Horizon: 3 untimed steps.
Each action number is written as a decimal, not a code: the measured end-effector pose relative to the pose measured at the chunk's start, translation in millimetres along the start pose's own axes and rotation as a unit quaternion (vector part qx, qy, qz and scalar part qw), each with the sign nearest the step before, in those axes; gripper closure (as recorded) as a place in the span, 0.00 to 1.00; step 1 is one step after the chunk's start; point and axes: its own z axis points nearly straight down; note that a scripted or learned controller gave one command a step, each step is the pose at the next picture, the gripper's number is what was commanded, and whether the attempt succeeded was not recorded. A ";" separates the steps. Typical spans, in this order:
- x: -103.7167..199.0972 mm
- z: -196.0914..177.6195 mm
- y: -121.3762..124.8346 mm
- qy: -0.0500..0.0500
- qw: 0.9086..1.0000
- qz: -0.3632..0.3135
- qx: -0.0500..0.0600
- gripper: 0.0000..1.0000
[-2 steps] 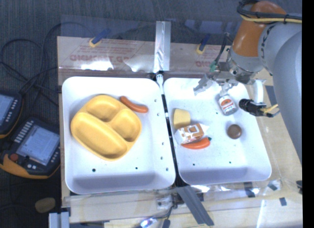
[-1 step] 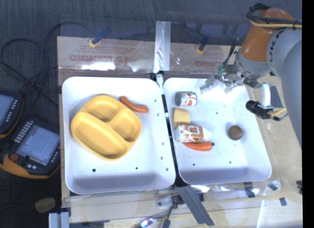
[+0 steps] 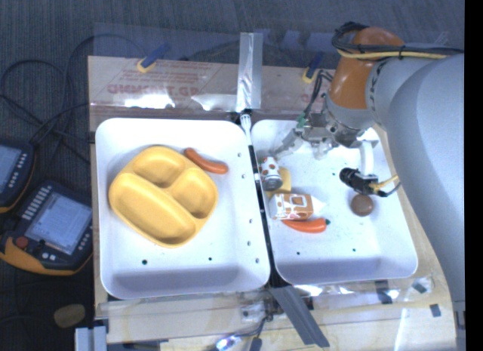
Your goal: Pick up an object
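The tool (image 3: 321, 132) is hovering at the right bin's (image 3: 392, 263) far edge; its state I cannot tell. The small can (image 3: 270, 173) is lying near the divider (light, rigid, likely slippery); gripping across its round sides is looking advisable.

The grey arm (image 3: 430, 115) reaches in from the right edge of the view, its broad pale link filling the upper right corner. Above the wrist sits the orange band (image 3: 353, 78), with dark cables looping over its top. Below the band the hand (image 3: 321, 132) points down and leftward, a metallic cluster held low in the upper part of the right side; its tip is too small and blurred to read.
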 end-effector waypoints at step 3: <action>15.4 -2.9 -152.9 -0.003 1.000 0.003 -0.005 0.00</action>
